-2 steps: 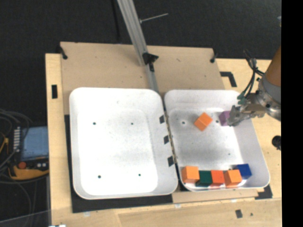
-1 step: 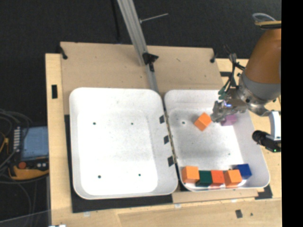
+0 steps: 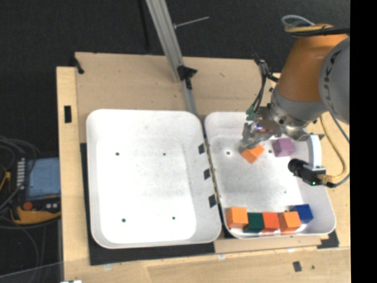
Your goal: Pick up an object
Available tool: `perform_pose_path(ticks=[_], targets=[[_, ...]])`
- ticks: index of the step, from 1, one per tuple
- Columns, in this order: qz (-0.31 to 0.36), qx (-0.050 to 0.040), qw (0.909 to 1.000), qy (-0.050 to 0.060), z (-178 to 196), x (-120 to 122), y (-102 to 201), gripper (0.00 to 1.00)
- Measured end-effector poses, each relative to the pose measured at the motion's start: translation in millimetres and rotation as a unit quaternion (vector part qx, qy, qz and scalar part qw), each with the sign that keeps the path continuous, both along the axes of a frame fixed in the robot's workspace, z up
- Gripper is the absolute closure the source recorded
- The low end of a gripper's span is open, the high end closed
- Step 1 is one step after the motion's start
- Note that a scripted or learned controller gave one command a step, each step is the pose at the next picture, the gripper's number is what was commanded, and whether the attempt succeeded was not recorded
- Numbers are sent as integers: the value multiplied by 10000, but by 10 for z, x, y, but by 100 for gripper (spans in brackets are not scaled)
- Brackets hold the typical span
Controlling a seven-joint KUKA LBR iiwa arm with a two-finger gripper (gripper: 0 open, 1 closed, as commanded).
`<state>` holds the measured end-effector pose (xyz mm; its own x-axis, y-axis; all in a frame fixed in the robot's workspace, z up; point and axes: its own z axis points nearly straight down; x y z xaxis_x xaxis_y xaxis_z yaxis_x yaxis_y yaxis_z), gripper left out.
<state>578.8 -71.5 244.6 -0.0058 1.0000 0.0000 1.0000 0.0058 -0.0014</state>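
End effector (image 3: 254, 135) sits low over the upper part of the right bin (image 3: 277, 187), fingers pointing down at an orange block (image 3: 253, 153). Block lies tilted right under the fingertips, touching or nearly so; cannot tell whether the fingers are spread or closed, nor whether the block is gripped or just resting on the bin floor. Its skewed pose suggests it has been nudged or is partly lifted, but that is a guess.

Purple block (image 3: 283, 147) lies just beside, to the right, partly under the wrist. Along the near wall of the same bin, a row of blocks (image 3: 270, 219): orange, green, orange, orange, blue, packed touching, likely slid there against the rim. Left bin (image 3: 144, 175) sits alongside on the desk (image 3: 129, 81).

Arm body (image 3: 306, 69) hides the bin's far right corner. Finger outlines blur into wrist cabling. Small black camera-like unit (image 3: 303, 171) hangs off the wrist.
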Motion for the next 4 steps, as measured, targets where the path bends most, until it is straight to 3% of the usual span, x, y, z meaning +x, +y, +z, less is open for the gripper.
perform_pose_path(ticks=[3, 4], targets=[[1, -2, 10000, -23, 85, 711, 1416, 100], [-4, -17, 10000, -8, 87, 702, 1378, 0]])
